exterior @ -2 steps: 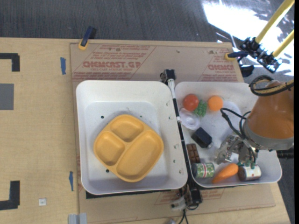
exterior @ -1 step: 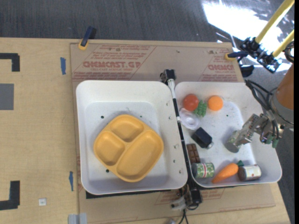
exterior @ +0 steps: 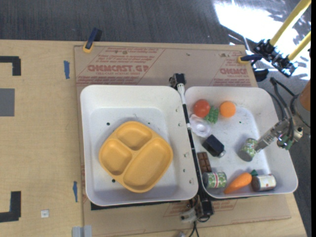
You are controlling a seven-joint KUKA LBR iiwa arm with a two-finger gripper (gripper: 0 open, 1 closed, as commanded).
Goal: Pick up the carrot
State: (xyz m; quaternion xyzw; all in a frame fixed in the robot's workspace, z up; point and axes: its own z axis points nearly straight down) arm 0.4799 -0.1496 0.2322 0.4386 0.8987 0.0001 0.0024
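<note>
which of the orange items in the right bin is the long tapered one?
The orange tapered carrot with a green top, lying near the front edge of the right white bin. The small orange ball sits round at the back, beside the red-orange tomato.

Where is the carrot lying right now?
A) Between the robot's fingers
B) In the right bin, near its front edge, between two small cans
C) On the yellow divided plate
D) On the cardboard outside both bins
B: the carrot lies in the right bin near the front edge, between the green-labelled can and the white-labelled can.
</note>
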